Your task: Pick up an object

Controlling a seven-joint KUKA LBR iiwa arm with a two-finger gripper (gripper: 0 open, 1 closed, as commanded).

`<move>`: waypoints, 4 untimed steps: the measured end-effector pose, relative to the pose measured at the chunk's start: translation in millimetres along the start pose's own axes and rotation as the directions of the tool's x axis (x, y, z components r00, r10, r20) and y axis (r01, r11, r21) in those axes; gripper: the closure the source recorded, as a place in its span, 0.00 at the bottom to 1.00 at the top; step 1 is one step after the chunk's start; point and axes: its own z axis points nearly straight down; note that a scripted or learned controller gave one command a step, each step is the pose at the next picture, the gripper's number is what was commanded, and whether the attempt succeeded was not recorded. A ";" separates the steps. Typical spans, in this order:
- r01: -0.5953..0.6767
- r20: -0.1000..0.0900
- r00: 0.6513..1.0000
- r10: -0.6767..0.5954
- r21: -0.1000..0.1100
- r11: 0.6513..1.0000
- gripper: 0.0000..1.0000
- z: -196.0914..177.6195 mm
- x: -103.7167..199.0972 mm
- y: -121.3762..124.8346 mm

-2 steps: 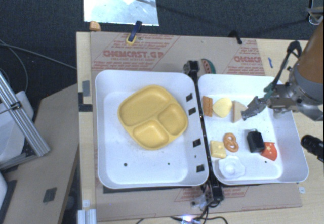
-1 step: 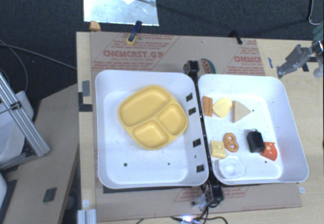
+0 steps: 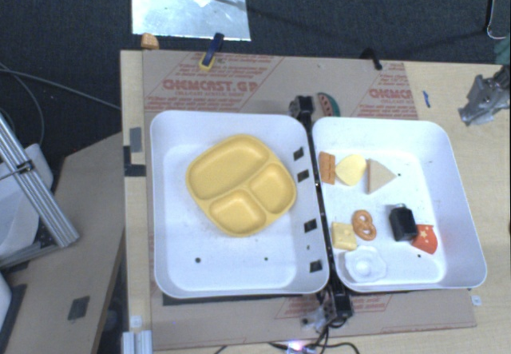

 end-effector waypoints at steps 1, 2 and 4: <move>-0.013 -0.001 1.000 0.013 0.017 1.000 1.00 120.2 -39.3 -2.9; -0.004 -0.002 1.000 0.004 0.011 1.000 1.00 216.4 -14.5 56.9; -0.003 -0.003 1.000 0.004 0.012 1.000 1.00 321.7 97.8 31.5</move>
